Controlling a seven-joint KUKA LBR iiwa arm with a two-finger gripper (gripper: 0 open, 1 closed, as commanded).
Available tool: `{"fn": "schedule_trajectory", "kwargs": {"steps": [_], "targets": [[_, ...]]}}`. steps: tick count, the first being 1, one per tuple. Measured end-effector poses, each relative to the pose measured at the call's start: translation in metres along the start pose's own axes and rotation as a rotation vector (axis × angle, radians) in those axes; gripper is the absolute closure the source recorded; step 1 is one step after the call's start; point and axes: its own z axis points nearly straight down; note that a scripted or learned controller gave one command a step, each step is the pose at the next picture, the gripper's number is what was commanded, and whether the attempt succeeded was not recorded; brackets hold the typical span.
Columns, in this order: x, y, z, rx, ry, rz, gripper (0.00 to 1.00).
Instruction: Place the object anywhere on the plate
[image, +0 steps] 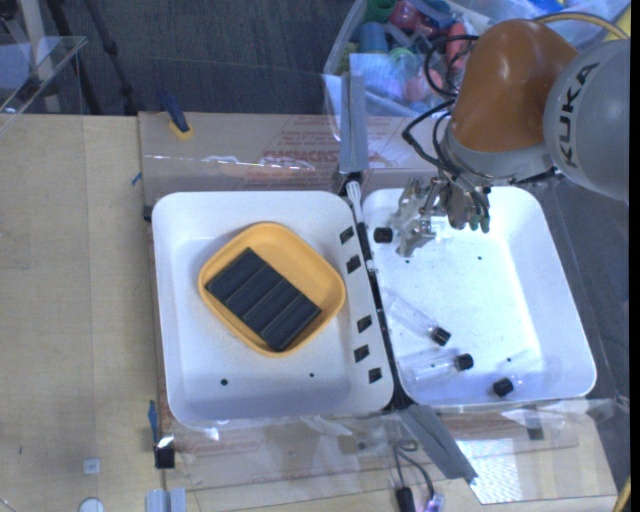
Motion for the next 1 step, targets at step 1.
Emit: {"fn": "schedule_trajectory", "kwargs": {"steps": [1], "targets": [[-0.0040, 0.0024, -0.0001, 0.000, 0.000, -0.073, 1.00]]}}
